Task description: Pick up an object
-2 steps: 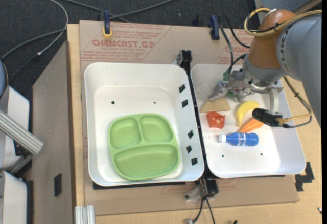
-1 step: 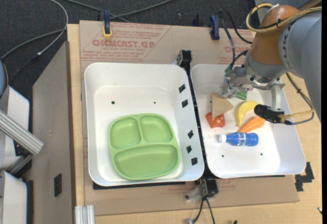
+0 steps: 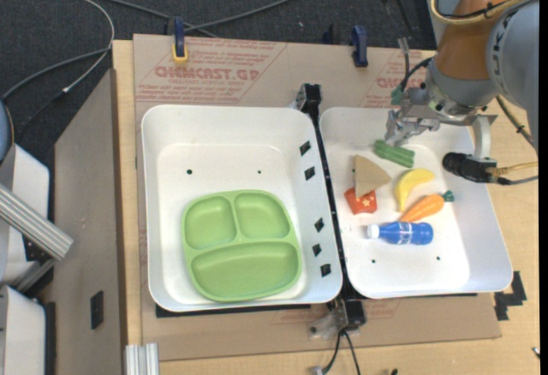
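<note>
The right bin (image 3: 479, 266) holds several small things: a green flat piece (image 3: 394, 154), a tan wedge (image 3: 370, 173), a red block (image 3: 361, 201), a yellow banana (image 3: 413, 184), an orange carrot (image 3: 423, 207) and a blue bottle (image 3: 404, 233). My gripper (image 3: 404, 132) hangs over the far part of this bin, its fingertips just above the far end of the green piece. Nothing shows between its fingers.
The left bin (image 3: 163, 193) holds a green divided plate (image 3: 242, 245) in its near half. A black divider (image 3: 318, 185) runs between the two bins. Clamps (image 3: 179, 38) and cables lie along the bench's far edge.
</note>
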Controlling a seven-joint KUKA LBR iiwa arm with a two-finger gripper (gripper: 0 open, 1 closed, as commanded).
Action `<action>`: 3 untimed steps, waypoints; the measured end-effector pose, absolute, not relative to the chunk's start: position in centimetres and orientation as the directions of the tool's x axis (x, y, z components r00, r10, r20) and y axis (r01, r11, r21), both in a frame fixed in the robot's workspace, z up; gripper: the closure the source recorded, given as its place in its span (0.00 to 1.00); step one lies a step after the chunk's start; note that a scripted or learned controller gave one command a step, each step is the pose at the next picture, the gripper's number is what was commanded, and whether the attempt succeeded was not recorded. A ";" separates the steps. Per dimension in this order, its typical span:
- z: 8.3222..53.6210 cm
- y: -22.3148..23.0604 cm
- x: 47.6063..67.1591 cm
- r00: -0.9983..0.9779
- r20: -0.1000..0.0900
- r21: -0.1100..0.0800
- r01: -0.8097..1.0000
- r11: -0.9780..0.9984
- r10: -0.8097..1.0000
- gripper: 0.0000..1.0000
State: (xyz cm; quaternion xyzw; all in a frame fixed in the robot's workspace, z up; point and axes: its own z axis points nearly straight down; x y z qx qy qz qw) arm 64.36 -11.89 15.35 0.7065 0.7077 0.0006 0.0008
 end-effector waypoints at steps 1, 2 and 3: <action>19.7 -12.3 65.0 -0.002 0.000 0.002 1.000 0.002 1.000 1.00; 24.1 -12.3 65.2 -0.002 0.000 0.003 1.000 0.002 1.000 1.00; 24.1 -7.7 65.1 -0.005 0.002 -0.004 1.000 0.005 1.000 1.00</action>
